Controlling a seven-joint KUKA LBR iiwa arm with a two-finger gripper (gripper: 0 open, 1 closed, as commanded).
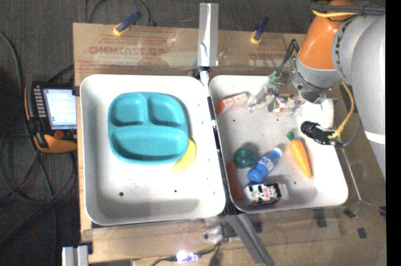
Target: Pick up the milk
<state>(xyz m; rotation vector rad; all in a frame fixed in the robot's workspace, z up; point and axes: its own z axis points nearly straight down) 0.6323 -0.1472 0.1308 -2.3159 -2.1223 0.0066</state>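
I hover the pincer (pixel 276 97) over the right bin (pixel 338 196), far corner, perhaps above the milk (pixel 233 102); I cannot tell whether it grips anything.

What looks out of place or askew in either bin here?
Mostly ordinary clutter. In the left bin, a yellow banana-like piece lies half tucked under the teal divided tray. In the right bin, the blue bottle and the black-and-white carton lie on their sides. Nothing looks spilled or broken.
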